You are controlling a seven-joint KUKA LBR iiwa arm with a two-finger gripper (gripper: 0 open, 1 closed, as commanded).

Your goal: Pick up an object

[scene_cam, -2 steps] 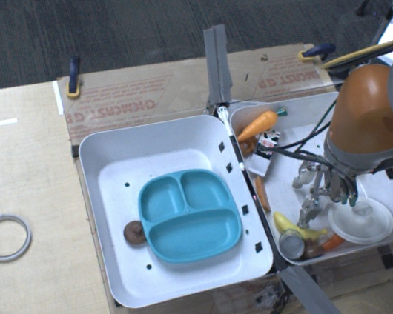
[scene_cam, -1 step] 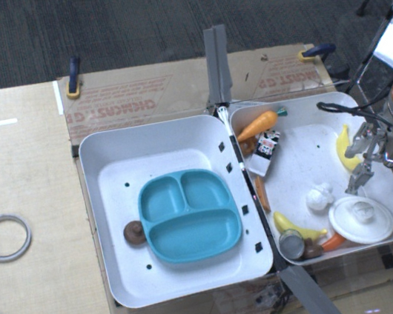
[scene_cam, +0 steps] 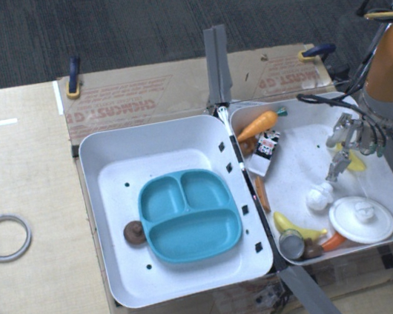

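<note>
A small white lump [scene_cam: 318, 199] lies in the right bin [scene_cam: 299, 161], toward the bench's near edge, just beside a white lid [scene_cam: 362, 219]. The pincer [scene_cam: 337, 165] hangs just above it, fingers spread with nothing between them. A carrot [scene_cam: 256, 125] sits at the bin's far corner. A blue divided plate [scene_cam: 189, 214] fills the left bin [scene_cam: 109, 175].

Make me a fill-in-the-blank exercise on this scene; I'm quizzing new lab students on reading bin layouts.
1. The teal divided plate lies in the ____ bin.
2. The brown ball sits just ____ of that plate.
3. The claw hangs over the ____ bin.
4. The carrot is coloured ____.

Missing words: left; left; right; orange
</note>
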